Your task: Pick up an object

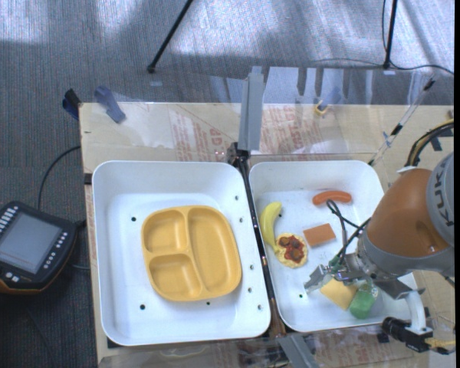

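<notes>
You are looking at a soft, slightly hazy picture: daylight is falling in pale streaks across the grey carpeted floor (84,21), and the two shallow white bins (119,186) are glaring brightly, nearly washing out.

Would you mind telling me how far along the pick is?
Done: the gripper is down in the right bin, by the cheese wedge and green piece. In hand: nothing visibly. Left: grasping and lifting; banana, sausage, pizza lie untouched.

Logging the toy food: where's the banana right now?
The banana lies in the right bin, near its left wall, just left of the small pizza.
</notes>
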`<state>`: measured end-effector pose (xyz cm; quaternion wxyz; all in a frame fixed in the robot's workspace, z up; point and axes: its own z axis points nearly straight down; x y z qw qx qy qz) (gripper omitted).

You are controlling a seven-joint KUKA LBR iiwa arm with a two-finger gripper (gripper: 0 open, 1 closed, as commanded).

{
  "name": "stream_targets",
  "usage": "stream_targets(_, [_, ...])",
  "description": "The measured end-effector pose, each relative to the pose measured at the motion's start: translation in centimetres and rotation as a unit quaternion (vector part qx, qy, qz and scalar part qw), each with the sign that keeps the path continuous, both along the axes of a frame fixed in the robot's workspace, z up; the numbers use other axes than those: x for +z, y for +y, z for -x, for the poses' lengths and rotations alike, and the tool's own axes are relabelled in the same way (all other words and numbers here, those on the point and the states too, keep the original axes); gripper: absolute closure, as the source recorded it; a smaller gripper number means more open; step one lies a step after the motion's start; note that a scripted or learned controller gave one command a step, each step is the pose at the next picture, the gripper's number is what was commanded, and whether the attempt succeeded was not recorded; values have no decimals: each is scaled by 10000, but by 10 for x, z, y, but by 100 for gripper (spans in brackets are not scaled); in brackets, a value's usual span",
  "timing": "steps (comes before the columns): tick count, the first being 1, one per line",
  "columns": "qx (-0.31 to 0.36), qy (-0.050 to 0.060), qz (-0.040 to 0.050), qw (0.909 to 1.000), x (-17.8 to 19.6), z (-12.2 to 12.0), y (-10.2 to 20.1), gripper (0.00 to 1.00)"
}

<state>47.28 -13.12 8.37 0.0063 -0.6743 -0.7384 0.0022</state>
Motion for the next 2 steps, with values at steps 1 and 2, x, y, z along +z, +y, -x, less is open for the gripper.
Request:
stream_targets(1, [-37, 31, -7, 10000, 7, 2, -2, 100])
stream_targets(2, [-36, 33, -7, 10000, 7, 2, -2, 0])
